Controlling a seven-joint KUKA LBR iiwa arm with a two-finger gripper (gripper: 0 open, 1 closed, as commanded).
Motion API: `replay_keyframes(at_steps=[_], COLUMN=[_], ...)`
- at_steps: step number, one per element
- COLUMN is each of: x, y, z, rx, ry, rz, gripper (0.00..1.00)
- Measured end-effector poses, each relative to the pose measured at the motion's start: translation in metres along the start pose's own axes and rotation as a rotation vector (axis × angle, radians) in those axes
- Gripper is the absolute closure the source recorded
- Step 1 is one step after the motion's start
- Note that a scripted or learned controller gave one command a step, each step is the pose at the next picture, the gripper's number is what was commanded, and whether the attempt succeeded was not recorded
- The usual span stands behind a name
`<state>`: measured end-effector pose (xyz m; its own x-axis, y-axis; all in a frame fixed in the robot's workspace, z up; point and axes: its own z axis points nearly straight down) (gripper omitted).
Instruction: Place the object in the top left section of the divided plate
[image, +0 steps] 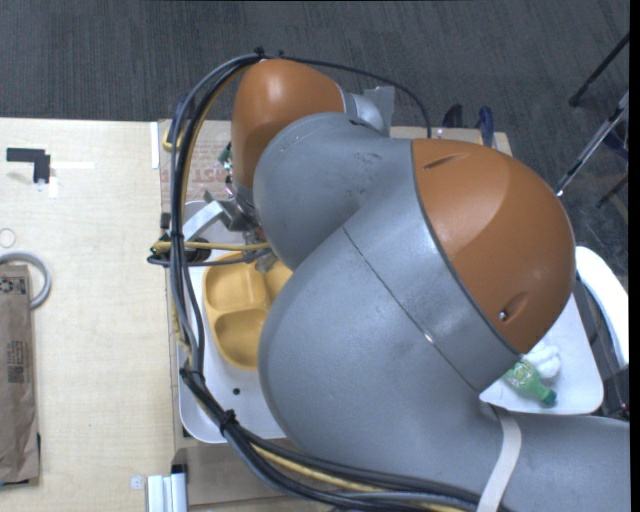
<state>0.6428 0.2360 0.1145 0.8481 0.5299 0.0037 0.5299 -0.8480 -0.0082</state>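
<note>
Arm: grey links of the KUKA arm (400, 340) lie nearest the camera, reaching in from the right and covering most of both bins; orange caps at the joints
Gripper: its metal end (240, 215) sits at the far left of the arm, over the far edge of the divided plate; whether the fingers are apart or together cannot be told, as the wrist hides them
Cables: black cable bundle (185, 200) loops from the far side of the arm down along the left bin's left edge and on under the arm
Divided plate: yellow divided plate (235, 315) lies in the left bin, just beside the gripper, two sections showing, the rest under the arm
Left bin: white rim (200, 415) shows near the plate
Object: green and white item (530, 378) lies in the right bin (585, 300), well apart from the plate
Bench: pale wood top (90, 300) at left, with a brown paper packet (18, 370) on its left edge
</note>
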Motion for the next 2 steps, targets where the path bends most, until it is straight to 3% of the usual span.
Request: replay_keyframes(at_steps=[2], x=[0.0000], y=[0.0000], z=[-0.0001], rx=[0.000], ry=[0.000], rz=[0.000], gripper=[0.00])
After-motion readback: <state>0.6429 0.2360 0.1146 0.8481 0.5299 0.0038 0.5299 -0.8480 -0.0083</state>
